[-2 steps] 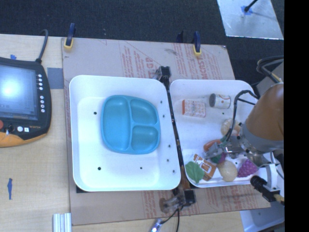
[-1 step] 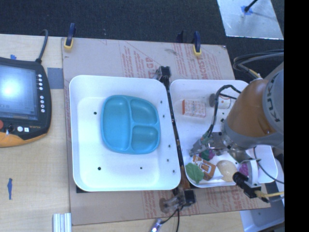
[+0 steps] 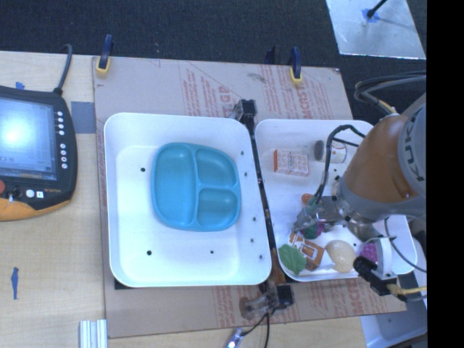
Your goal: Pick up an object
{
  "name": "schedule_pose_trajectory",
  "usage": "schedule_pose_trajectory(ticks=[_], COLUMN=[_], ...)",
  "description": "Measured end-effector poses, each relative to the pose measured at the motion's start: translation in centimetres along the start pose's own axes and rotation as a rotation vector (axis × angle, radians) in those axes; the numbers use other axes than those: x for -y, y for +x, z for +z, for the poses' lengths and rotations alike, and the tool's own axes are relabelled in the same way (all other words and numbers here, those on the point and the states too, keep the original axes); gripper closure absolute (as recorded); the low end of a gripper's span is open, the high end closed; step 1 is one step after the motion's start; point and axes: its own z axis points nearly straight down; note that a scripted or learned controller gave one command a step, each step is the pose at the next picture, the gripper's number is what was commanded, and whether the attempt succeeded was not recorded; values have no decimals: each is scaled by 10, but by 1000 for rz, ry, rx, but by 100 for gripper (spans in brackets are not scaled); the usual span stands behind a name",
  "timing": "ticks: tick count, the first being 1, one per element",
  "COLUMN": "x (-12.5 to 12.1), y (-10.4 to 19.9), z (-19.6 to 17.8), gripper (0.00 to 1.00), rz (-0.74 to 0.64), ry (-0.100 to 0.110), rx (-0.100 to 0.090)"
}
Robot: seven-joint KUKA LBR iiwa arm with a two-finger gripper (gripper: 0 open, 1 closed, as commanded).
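Where 2 bins [image 3: 116, 194] sit: 1 blue plate [image 3: 196, 187], 1 hand [image 3: 313, 220].

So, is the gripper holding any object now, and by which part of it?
It cannot be told. The gripper is low in the right bin, among the small objects, but the arm and clutter hide whether anything is held.

- The arm [image 3: 388, 169] covers much of the right bin [image 3: 290, 130].
- Small objects [image 3: 313, 246] just beside the gripper [image 3: 313, 216] are too jumbled to identify.
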Motion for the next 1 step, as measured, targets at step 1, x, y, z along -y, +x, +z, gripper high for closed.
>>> schedule_pose_trajectory(ticks=[1], x=[6], y=[62], z=[-103], gripper=[100], rz=[5], ry=[-2], rx=[-2])
